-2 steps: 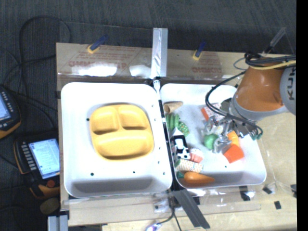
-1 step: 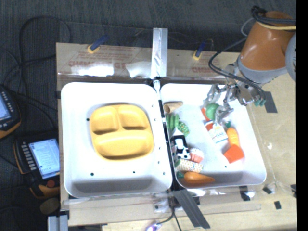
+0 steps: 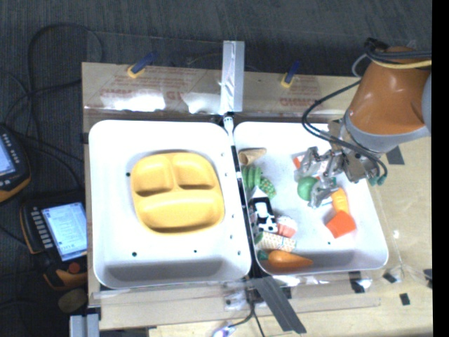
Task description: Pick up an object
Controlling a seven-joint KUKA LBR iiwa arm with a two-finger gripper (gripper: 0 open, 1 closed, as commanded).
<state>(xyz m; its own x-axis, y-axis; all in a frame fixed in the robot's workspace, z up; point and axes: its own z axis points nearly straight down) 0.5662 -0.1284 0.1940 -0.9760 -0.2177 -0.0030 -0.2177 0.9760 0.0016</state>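
My gripper (image 3: 321,180) hangs low over the right bin (image 3: 365,255), in its upper middle. A round green object (image 3: 306,187) lies right against the gripper's left side; I cannot tell whether it is held. Just right of the gripper lies an orange piece (image 3: 339,201), with an orange-red block (image 3: 341,224) below it. A small red item (image 3: 298,161) shows at the gripper's upper left. The arm's orange band (image 3: 386,97) rises at the upper right.
Along the right bin's left wall lie a tan piece (image 3: 252,156), a green vegetable toy (image 3: 258,180), a black-and-white toy (image 3: 264,216), a pink-white item (image 3: 283,230) and a carrot (image 3: 288,260). The left bin (image 3: 112,258) holds a yellow compartment tray (image 3: 179,192).
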